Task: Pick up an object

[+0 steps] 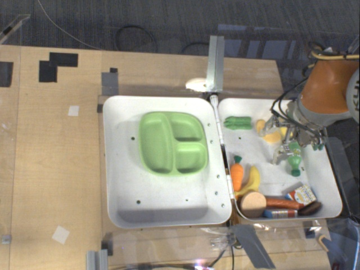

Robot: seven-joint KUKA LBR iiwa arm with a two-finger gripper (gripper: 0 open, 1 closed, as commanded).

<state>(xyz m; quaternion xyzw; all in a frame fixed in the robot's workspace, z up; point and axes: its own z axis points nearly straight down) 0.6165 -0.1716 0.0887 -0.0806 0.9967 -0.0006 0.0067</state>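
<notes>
Gripper point(288, 146) low in the right bin point(320, 167), fingers' spread impossible to tell, small green object point(295, 165) just below it, yellow piece point(272, 137) beside, carrot point(237, 176), banana point(253, 180) and green pickle point(237, 122) nearby, green divided tray point(172, 143) in the left bin point(121, 167).

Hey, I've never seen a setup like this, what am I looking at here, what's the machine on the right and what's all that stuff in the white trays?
One camera looks down at a slant on a wooden bench bearing two shallow white bins. The grey arm with an orange band is a robot reaching in from the right; its two-finger gripper hangs over the right bin. The left bin holds a green divided plate. The right bin holds toy food: a green pepper-like piece, an orange carrot, a yellow banana, a small green bottle by the gripper. I cannot tell whether anything is held.
</notes>
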